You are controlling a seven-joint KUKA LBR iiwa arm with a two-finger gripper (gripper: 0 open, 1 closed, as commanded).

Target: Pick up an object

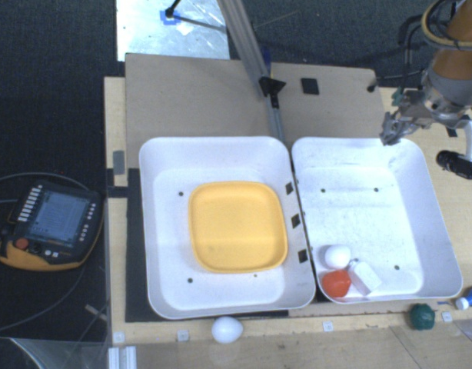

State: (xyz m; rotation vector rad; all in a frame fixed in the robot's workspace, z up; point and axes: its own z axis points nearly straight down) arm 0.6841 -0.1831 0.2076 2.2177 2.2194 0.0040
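A yellow square plate point(238, 225) lies in the left bin point(163, 206). In the right bin point(420, 206), near its front left corner, sit a white egg-shaped ball point(337, 255), a red-orange round object point(337, 284) and a small white block point(363, 277), all close together. My gripper point(390, 134) hangs over the right bin's far right corner, well away from those objects, with nothing visible between its fingers.
A white egg point(227, 329) lies on the bench in front of the left bin. A dark green ball point(421, 316) and a blue-tipped item point(470, 299) rest off the right bin's front right corner. A teach pendant point(50, 229) lies far left. A metal pole point(247, 37) slants behind the bins.
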